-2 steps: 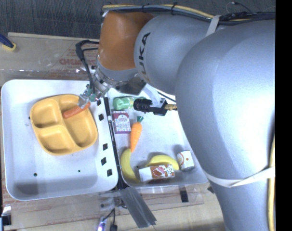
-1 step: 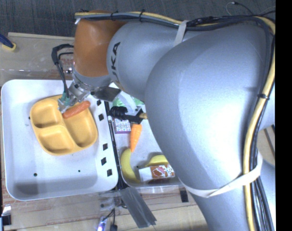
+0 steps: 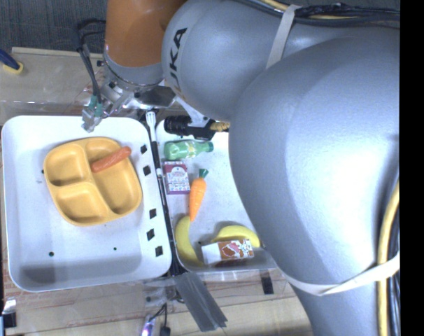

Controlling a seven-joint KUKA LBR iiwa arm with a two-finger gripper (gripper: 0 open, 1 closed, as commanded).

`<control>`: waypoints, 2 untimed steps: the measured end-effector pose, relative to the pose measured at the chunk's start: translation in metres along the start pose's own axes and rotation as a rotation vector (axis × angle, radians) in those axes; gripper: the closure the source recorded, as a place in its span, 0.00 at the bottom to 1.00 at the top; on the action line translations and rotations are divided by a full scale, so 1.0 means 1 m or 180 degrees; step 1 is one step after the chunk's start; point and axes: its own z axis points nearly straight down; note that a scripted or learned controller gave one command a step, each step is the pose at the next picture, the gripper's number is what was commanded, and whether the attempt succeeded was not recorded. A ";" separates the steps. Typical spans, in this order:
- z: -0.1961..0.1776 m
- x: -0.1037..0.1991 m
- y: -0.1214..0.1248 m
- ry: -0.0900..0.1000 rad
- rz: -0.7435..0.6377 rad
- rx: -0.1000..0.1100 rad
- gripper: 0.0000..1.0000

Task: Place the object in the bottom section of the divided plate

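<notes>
A yellow divided plate (image 3: 86, 200) with three sections sits in the left white bin (image 3: 30, 257). A reddish-orange sausage (image 3: 111, 159) lies slanted on the plate's upper right part, across the ridge near the rim. My gripper (image 3: 92, 117) hangs over the bin's far edge, above and to the left of the sausage and apart from it. Nothing shows in its grasp.
The right bin (image 3: 219, 140) holds a green bottle (image 3: 186, 148), a small red carton (image 3: 175, 177), a carrot (image 3: 196, 196), a banana (image 3: 187, 247) and a juice box (image 3: 229, 249). The arm's large grey body covers the right side.
</notes>
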 end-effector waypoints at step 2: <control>-0.003 0.087 -0.032 0.0003 0.1126 0.0007 1.00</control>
